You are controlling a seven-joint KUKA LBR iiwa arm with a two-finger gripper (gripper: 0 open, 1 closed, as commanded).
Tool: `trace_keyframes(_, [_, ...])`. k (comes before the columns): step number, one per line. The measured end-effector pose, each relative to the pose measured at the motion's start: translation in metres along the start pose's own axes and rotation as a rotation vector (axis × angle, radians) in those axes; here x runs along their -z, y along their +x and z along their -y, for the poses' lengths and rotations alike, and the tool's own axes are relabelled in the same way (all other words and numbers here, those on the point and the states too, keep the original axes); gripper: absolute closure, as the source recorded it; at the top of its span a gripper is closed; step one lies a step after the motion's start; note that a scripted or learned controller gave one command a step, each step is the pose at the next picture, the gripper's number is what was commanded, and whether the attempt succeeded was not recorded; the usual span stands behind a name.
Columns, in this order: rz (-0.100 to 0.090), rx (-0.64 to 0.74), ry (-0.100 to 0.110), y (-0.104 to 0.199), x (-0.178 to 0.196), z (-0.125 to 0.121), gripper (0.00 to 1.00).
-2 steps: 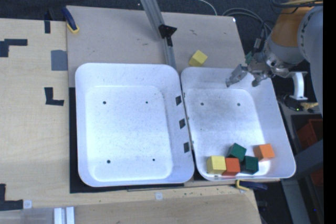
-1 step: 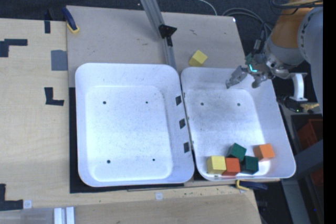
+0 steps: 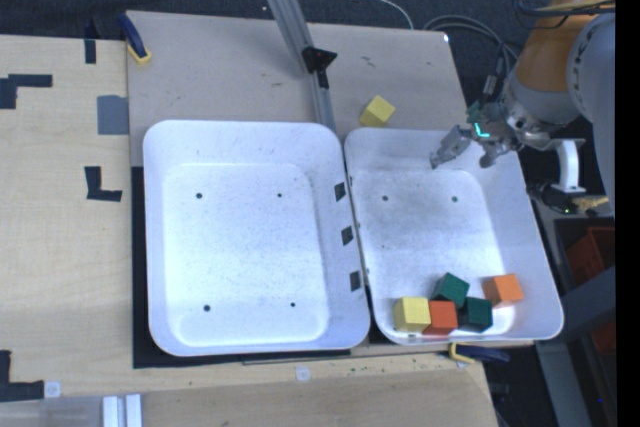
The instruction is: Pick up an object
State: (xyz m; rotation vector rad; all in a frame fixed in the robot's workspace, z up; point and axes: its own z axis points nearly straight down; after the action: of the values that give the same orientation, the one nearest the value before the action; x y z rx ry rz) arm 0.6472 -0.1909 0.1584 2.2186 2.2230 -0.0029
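My gripper (image 3: pixel 468 151) hangs over the far right corner of the right bin (image 3: pixel 420 215), its two fingers spread open with nothing between them. Several small blocks are clustered at the near edge of that bin: a yellow block (image 3: pixel 411 313), a red-orange block (image 3: pixel 442 317), a green block (image 3: pixel 452 288), a dark green block (image 3: pixel 479 314) and an orange block (image 3: pixel 503 289). They lie well in front of the gripper. Another yellow block (image 3: pixel 378 111) rests on the bench just beyond the right bin, to the left of the gripper.
The left bin (image 3: pixel 245 235) sits beside the right one, with black clips along the shared rim (image 3: pixel 347 235). A slanted metal rail (image 3: pixel 290 5) crosses the bench behind the bins. Cables trail near the arm at the back right.
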Motion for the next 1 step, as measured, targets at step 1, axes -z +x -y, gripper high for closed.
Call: trace_keyframes(1, [0.000,0.000,0.001,0.0001,0.0000,0.0000,0.00])
